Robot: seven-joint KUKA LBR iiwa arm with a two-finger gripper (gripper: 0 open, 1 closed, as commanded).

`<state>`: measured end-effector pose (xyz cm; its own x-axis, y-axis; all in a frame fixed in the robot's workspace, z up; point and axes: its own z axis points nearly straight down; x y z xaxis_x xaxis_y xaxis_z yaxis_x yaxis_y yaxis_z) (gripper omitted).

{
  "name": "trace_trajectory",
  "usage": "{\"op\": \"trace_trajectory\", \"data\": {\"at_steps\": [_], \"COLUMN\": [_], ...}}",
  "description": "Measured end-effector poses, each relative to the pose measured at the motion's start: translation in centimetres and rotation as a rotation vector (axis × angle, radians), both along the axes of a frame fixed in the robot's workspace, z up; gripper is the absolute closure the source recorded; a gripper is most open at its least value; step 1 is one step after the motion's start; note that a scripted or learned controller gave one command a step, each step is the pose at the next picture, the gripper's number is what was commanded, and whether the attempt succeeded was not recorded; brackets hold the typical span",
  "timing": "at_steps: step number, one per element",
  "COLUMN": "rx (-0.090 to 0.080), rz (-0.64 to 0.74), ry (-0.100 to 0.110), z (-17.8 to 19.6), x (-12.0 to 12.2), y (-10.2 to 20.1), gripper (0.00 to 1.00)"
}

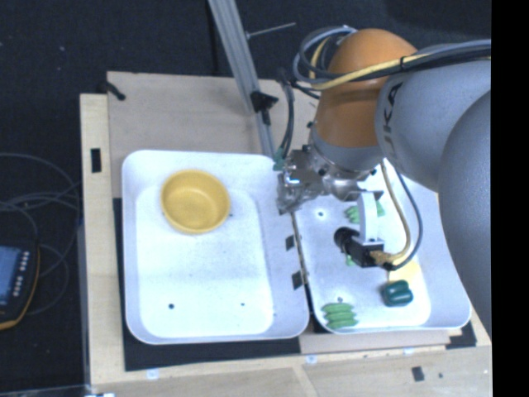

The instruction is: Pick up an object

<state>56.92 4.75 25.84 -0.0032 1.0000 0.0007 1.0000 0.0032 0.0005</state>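
A yellow bowl [195, 201] sits in the left bin [198, 304] toward its back. In the right bin [442, 308] lie a ridged light-green piece [338, 313] near the front edge, a dark green block [396, 293] to its right, and a small green thing [355, 214] partly hidden by the arm. My gripper [289, 195] hangs low at the left side of the right bin, close to the divider between the bins. Nothing shows between its fingers.
A grey metal rail [240, 64] slants down from the top to the back of the bins. The big grey and orange arm [388, 106] covers the back of the right bin. A handheld screen [12, 279] lies off the bench at left.
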Motion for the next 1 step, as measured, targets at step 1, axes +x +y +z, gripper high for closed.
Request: {"op": "trace_trajectory", "data": {"at_steps": [1], "rx": [-0.001], "rz": [-0.001], "ry": [0.002], "z": [-1.87], "x": [2.40], "y": [3.66], "gripper": [1.00]}}
